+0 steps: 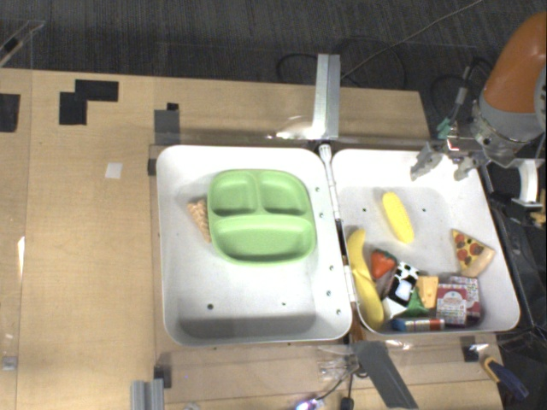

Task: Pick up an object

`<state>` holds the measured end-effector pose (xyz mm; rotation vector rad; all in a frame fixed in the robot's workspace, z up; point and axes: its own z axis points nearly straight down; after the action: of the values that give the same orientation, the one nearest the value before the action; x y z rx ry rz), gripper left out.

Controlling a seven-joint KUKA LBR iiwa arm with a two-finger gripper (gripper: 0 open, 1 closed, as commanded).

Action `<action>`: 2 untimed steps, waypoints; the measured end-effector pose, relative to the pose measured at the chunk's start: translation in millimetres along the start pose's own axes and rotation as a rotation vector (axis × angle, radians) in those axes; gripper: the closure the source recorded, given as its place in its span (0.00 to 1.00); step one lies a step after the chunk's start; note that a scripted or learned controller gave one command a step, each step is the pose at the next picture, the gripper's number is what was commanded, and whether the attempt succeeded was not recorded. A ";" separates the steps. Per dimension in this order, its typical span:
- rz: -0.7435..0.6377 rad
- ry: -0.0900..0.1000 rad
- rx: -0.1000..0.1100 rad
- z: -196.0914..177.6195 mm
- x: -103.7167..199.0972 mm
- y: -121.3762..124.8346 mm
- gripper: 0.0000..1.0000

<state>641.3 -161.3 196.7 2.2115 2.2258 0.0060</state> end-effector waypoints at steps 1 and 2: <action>-0.161 -0.001 -0.002 100.3 19.6 -14.0 0.00; -0.161 0.000 -0.009 88.3 20.6 -11.8 1.00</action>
<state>629.9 -140.8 108.4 2.0206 2.3920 0.0148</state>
